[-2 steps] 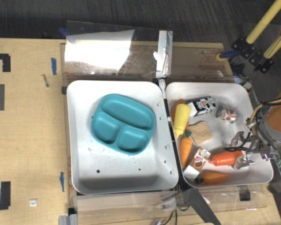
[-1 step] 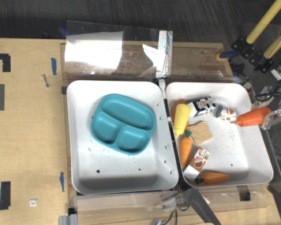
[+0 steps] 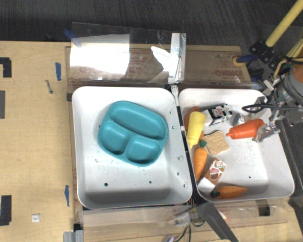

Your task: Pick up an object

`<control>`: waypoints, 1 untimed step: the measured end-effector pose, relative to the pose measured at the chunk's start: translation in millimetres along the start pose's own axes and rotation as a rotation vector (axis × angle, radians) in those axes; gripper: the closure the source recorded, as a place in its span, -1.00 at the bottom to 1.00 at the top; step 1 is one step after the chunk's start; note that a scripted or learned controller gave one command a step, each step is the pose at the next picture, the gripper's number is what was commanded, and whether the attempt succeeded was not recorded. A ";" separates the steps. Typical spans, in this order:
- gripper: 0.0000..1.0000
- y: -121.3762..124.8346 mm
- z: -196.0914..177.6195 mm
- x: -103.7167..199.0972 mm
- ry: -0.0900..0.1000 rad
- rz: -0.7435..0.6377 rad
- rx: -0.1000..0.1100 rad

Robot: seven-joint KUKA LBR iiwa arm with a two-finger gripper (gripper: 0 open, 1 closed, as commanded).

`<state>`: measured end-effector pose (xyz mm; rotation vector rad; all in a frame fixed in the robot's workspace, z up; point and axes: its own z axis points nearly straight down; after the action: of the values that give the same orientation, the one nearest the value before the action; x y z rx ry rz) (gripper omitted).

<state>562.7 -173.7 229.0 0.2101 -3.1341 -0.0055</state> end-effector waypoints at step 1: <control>1.00 45.8 10.2 60.4 -0.002 0.105 0.002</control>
<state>496.7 -136.3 219.0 0.0455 -3.1424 -0.0020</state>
